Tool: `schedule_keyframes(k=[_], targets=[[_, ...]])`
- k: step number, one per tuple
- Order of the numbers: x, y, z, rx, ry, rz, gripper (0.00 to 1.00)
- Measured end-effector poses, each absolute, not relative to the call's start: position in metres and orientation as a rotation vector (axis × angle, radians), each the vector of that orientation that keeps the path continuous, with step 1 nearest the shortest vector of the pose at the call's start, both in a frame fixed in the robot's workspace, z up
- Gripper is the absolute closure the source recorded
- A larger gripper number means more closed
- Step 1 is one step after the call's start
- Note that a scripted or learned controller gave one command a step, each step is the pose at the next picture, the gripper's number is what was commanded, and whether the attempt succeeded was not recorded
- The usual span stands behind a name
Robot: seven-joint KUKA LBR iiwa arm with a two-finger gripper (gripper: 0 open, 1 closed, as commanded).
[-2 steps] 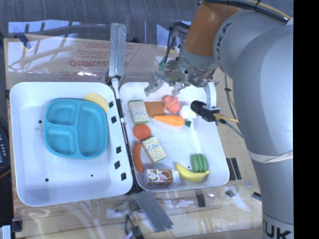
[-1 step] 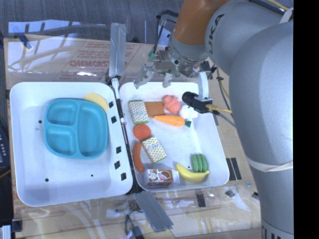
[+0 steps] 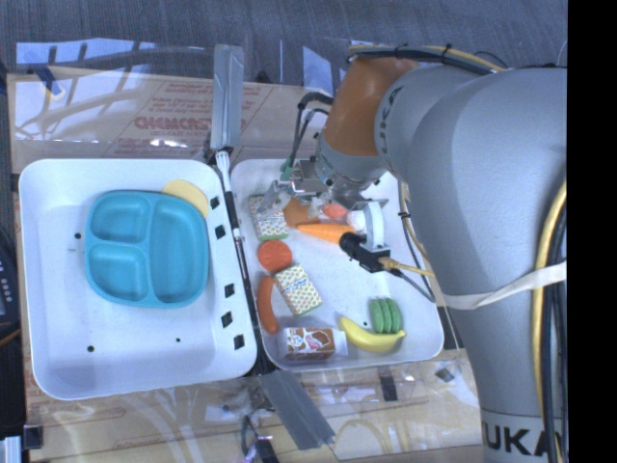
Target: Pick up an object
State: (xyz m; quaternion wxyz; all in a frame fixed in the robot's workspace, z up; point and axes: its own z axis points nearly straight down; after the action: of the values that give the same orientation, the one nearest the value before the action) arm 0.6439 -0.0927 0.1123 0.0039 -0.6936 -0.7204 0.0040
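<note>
The grey arm [image 3: 482,210] is reaching in from three o'clock, its orange band [image 3: 359,104] sitting over the top of the right bin [image 3: 424,340]. The gripper [image 3: 307,183] is hanging low at the bin's twelve o'clock end, just above a small patterned box [image 3: 269,217] and a carrot [image 3: 323,230]; I cannot tell how it is set.

Toy food is lying through the right bin: a red tomato [image 3: 275,255] near the centre, a second patterned box [image 3: 298,289] at six o'clock of it, a sausage [image 3: 266,304] along the nine o'clock wall, a carton [image 3: 310,343], a banana [image 3: 371,335] and green pea pods [image 3: 386,314] at the bottom.

In the left bin [image 3: 58,355] a blue divided plate [image 3: 147,247] is resting, a yellow piece [image 3: 189,197] touching its two o'clock corner.
</note>
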Motion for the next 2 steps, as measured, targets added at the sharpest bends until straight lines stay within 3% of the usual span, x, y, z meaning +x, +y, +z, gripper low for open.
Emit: schedule_keyframes(k=[1,2], targets=[[0.609,-0.100,0.100,-2.223,-2.234,-0.017,0.00],[0.660,-0.094,0.097,-2.192,-2.257,-0.008,0.00]])
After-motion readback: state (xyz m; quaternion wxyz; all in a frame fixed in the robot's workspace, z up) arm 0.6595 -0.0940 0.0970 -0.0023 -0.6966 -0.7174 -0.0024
